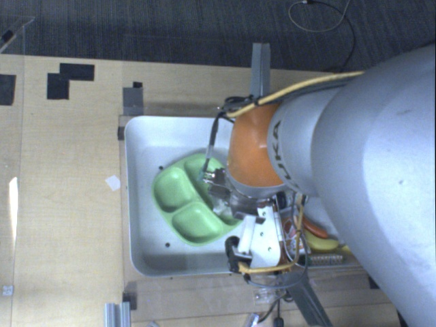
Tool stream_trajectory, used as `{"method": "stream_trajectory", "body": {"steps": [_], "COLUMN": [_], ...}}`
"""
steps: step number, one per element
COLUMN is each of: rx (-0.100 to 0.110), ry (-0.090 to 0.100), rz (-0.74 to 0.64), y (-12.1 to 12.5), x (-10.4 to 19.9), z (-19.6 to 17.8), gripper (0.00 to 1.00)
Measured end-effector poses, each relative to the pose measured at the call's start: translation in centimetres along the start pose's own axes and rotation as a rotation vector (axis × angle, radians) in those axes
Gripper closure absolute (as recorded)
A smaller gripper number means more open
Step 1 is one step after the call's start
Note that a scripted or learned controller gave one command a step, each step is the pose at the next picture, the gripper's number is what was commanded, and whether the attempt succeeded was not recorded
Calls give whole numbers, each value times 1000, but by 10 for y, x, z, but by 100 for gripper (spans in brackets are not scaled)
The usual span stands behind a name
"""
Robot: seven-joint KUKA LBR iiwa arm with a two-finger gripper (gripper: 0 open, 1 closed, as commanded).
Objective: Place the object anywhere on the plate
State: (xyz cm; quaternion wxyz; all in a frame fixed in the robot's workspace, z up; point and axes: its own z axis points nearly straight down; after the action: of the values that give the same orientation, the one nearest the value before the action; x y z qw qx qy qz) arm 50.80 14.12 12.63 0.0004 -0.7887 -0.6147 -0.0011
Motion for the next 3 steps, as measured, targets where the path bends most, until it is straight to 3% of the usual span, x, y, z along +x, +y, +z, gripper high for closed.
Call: {"method": "stream_trajectory", "body": {"steps": [1,2,3], "rx": [-3,3,-12], "ry": [0,-2,8], "rz": [25,-140,125], "y": [16,-28,-24], "x": [-34,24,64], "z": [-81,-12,32], "gripper": [100,100,100]}}
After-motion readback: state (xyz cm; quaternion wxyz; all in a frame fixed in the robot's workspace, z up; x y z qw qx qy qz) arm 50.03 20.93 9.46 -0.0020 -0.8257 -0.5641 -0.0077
